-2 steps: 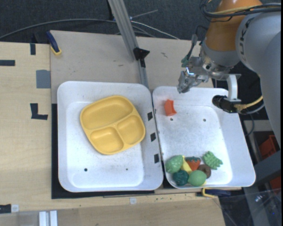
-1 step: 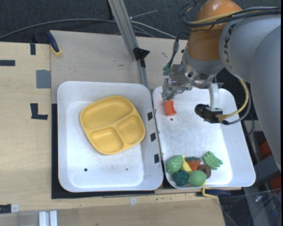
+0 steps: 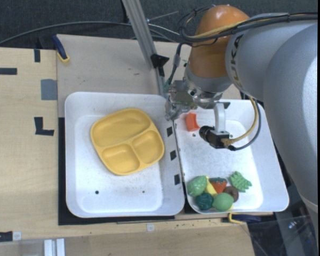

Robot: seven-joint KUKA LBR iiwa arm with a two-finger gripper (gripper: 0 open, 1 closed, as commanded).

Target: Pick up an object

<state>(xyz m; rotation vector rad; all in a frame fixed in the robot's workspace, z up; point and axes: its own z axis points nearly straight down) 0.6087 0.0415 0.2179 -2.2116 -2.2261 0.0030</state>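
Grey arm (image 3: 277, 79) hangs its tool (image 3: 177, 106) beside an orange piece (image 3: 191, 122).

Matt yellow plastic tray (image 3: 127, 141)

Wooden bench (image 3: 21, 143), dark floor (image 3: 53, 7)

Even, bright overhead light; soft shadows; slightly grainy.
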